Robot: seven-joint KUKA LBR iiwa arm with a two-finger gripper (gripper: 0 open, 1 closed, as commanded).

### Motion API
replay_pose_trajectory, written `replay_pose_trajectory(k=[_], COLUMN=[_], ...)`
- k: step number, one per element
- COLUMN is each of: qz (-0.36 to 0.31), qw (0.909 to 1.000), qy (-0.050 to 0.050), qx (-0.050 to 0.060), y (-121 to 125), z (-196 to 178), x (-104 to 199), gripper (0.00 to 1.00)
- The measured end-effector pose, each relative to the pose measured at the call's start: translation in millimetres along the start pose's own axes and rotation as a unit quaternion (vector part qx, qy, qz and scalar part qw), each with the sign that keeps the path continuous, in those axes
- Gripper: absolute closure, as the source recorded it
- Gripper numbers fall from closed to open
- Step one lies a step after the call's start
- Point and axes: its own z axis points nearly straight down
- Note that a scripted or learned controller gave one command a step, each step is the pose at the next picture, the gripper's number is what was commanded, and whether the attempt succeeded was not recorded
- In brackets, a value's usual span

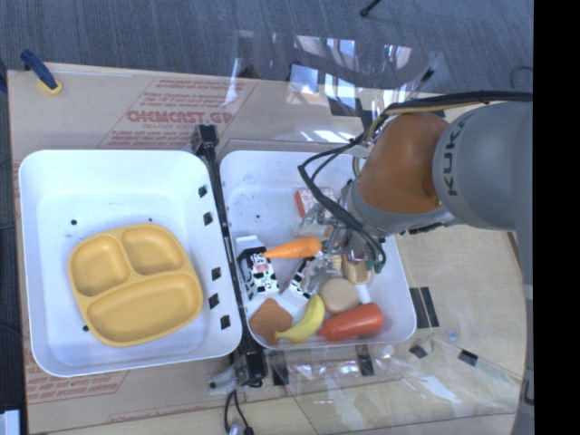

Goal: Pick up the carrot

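- We see the end effector (333,247) low inside the right bin (263,175), hanging under the grey arm (480,166) with its orange band (403,161); we cannot tell how it is set, since cables and the wrist body cover it.
- The carrot (293,249) lies on the bin floor at about nine o'clock from the end effector, its thick end just beside it. We cannot tell whether the two touch.
- At eight o'clock from the end effector stands a small black-and-white cow-patterned carton (260,273), just below the carrot's narrow end.
- At six o'clock we find a round beige piece (341,294), and below it a red pepper-like piece (355,322) along the bin's near wall.
- At seven o'clock a yellow banana (305,323) curves beside a brown bread-like piece (269,318).
- At eleven o'clock a small orange-red item (301,202) shows next to the cables.
- Farther out at nine o'clock, the left bin (54,188) carries a yellow divided plate (136,284).
- Both bins sit on the table (109,107), touching along a black clip-lined seam.
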Motion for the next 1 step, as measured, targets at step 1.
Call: replay_pose_trajectory(k=[1], qz=[-0.032], qw=[0.9995], qy=[-0.003], qx=[0.001], y=[-22.7], z=[1.6], x=[-71.7], gripper=[0.00])
